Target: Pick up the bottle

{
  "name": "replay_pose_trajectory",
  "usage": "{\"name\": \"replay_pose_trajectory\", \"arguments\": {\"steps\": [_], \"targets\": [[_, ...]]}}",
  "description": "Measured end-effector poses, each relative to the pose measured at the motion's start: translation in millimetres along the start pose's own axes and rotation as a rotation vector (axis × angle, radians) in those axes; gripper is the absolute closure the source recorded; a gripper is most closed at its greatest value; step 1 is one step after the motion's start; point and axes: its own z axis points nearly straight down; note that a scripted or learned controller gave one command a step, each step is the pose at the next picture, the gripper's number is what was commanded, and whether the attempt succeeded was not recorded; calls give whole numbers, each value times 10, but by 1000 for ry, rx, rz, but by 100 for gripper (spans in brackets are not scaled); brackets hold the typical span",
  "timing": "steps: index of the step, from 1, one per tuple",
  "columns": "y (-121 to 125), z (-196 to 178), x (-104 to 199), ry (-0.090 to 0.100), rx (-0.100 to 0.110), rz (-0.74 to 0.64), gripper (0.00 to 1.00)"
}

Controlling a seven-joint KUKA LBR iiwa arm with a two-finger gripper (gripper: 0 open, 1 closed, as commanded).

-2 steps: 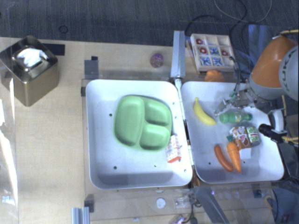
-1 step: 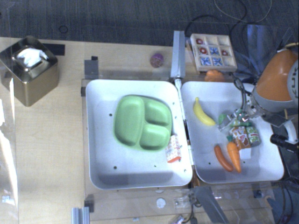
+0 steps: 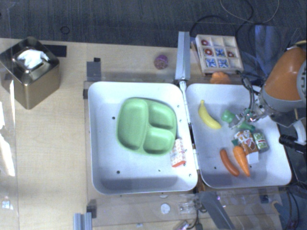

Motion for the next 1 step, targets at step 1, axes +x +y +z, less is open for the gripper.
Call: {"name": "replay_pose_trajectory", "arguments": {"steps": [1], "targets": [[-327,-1443,804,4,11,207,100]]}}
